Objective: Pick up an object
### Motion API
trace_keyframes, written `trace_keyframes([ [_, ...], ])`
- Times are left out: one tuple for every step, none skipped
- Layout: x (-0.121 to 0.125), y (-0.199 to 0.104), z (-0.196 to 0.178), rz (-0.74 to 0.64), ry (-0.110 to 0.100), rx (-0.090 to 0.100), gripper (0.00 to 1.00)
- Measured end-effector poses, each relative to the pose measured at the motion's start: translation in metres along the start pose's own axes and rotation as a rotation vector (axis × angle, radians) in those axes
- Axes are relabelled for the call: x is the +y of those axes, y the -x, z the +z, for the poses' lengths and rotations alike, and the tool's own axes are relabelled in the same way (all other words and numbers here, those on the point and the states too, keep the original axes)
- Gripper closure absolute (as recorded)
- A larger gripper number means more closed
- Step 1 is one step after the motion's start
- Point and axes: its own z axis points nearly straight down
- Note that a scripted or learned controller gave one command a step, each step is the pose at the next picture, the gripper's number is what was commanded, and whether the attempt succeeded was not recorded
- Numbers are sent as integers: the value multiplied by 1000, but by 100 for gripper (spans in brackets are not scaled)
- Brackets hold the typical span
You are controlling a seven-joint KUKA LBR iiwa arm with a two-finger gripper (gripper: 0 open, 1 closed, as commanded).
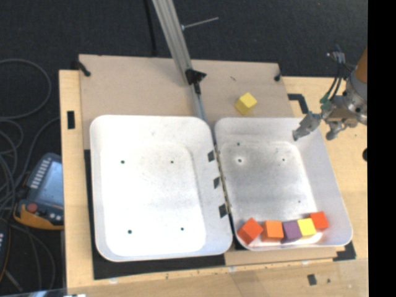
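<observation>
Where the arm reaches in from the right, the gripper [318, 124] hangs over the upper right corner of the right bin [322, 166], its two fingers spread apart with nothing between them; one finger [305, 127] points down and to the left over the bin's rim, the other sits nearer the right edge of the view. Along the near wall of that bin five small cubes lie in a row, each touching or just beside the next: an orange-red cube [250, 229] at the left end, turned at an angle to the others, then an orange cube [273, 229], a purple cube [291, 230], a yellow cube [307, 227], and a second orange-red cube [319, 220] at the right end, slightly farther up. All five are well apart from the gripper, at the opposite end of the bin. Another yellow cube [245, 103] rests outside both bins on the tan board [142, 85] just above the right bin's top edge. The left bin [105, 184] lies beside the right one, the two joined along their middle edge by dark clips. A slanted metal rail [172, 30] rises from the board's upper middle. To the far left, on the dark floor, a handheld control pendant [43, 190] lies among cables.
</observation>
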Motion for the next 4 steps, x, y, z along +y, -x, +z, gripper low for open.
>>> trace_keyframes([
  [10,-110,-52,-7,5,4,0],
  [-38,-175,-31,-4,-3,5,0],
  [-93,-217,35,-2,-11,4,0],
  [-117,-297,65,-6,-6,5,0],
])
